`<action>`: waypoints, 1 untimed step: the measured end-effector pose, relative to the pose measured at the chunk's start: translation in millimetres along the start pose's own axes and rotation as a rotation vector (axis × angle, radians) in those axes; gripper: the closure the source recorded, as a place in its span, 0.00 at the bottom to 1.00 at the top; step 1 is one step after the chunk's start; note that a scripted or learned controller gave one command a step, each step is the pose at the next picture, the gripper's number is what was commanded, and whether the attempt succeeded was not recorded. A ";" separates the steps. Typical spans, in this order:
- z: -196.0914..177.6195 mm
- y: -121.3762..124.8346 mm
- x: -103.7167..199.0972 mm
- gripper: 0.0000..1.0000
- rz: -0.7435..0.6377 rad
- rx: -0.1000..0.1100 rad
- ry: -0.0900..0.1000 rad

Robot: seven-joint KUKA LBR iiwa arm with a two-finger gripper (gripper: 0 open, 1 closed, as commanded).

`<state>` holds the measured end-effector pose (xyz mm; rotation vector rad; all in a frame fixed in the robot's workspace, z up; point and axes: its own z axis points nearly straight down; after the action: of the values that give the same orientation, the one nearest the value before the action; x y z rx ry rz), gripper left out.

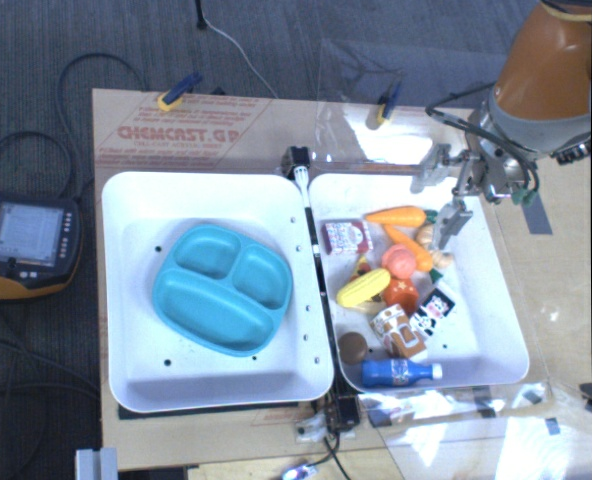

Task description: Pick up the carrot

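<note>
**Arm poised over the right bin, carrot lying free**

You see the gripper [444,190] hanging above the back of the right bin [511,353], its two fingers spread apart with nothing between them; one finger [452,220] points down just beside the carrot's narrow end; the carrot [396,214] lies on its side near the back of that bin, orange, next to a small dark red packet [343,236]; in front of it you find a pink round piece [400,260], a yellow banana-shaped toy [363,288] and, at the front wall, a blue bottle [400,373] on its side; the left bin [126,368] carries a blue divided plate [223,287]; a teach pendant [26,243] sits on the floor at far left.
</note>
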<state>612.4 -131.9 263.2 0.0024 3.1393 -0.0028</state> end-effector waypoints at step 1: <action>131.3 -29.8 6.4 0.00 0.036 -0.002 0.015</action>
<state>606.3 -161.9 131.9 0.0593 3.1539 -0.0001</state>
